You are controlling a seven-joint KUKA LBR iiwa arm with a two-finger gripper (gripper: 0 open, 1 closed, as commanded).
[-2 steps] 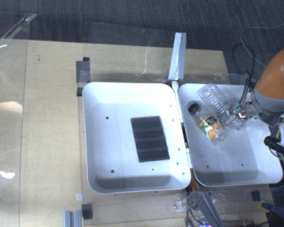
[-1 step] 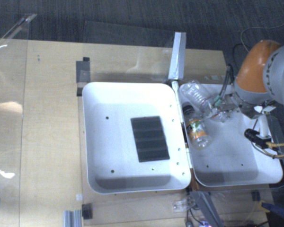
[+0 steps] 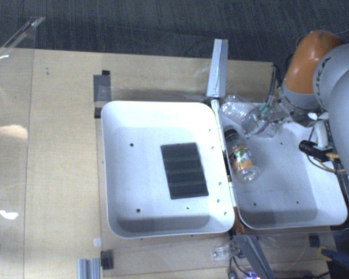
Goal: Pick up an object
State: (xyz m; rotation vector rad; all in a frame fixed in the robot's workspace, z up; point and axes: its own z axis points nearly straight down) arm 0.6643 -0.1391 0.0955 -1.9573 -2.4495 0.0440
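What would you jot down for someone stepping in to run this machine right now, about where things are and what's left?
Gripper: low at the back of the right bin, over clear crumpled plastic; its grip can't be judged from this view.
Things: a small bottle lies on its side by the right bin's left wall. A dark ribbed block lies flat mid left bin.
Done: nothing visibly lifted.
Left: grasp one object and raise it.

dark ridged pad [image 3: 184,170] in left bin [image 3: 119,156]
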